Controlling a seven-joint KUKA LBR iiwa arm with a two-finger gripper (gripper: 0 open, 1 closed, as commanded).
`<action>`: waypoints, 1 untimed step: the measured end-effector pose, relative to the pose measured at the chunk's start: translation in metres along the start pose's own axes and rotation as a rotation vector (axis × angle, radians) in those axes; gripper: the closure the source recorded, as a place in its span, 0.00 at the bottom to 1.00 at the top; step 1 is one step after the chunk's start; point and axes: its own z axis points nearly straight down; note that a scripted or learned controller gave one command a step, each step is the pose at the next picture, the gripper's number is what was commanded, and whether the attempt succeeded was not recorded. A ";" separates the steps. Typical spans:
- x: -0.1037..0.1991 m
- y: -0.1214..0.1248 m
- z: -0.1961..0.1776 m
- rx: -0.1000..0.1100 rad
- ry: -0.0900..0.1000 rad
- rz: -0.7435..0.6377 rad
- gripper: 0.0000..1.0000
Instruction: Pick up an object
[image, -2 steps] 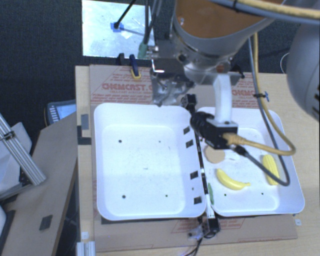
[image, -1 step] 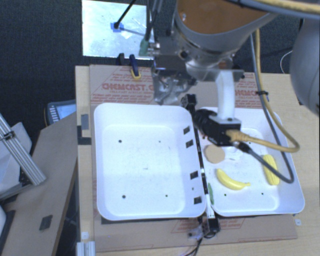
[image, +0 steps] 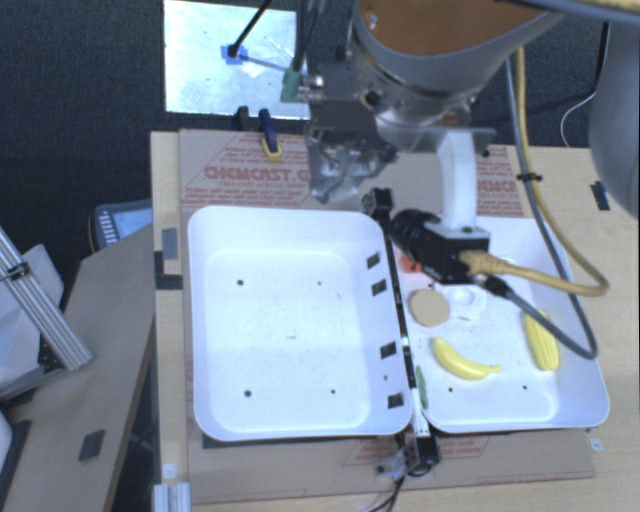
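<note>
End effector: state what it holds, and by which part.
Cannot be told. The end effector hangs over the bench behind the bins; no object shows in it.

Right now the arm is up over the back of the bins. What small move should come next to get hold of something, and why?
Probably bring the gripper toward the front of the right bin and lower it over the banana. It hangs above the bins' back edge with nothing seen between its parts, while the banana lies apart from the round tan disc and the corn cob, so there is room around it.
</note>
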 end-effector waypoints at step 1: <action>0.000 0.000 -0.011 -0.001 0.001 -0.005 1.00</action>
